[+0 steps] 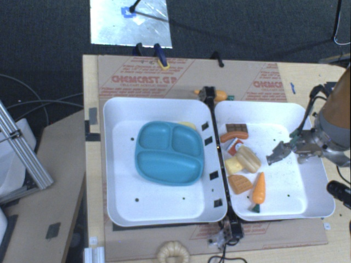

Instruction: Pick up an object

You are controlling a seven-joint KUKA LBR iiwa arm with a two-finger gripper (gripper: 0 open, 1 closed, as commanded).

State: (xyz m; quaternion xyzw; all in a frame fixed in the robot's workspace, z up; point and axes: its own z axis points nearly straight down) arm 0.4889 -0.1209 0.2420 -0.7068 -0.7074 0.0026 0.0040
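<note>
Camera view: grey two-finger end effector [276, 154] hangs over bare floor of the right shallow white bin [315, 204], fingers slightly spread, pinching nothing. Candidates sit just left of it: orange toy carrot [259, 188], tan bread roll [248, 159], brown chocolate bar [236, 131]. Blue divided plastic tray [169, 152] lies in the left white bin [118, 201]. Judgement: pick not yet made; approach, closure, lift all remain.
</note>
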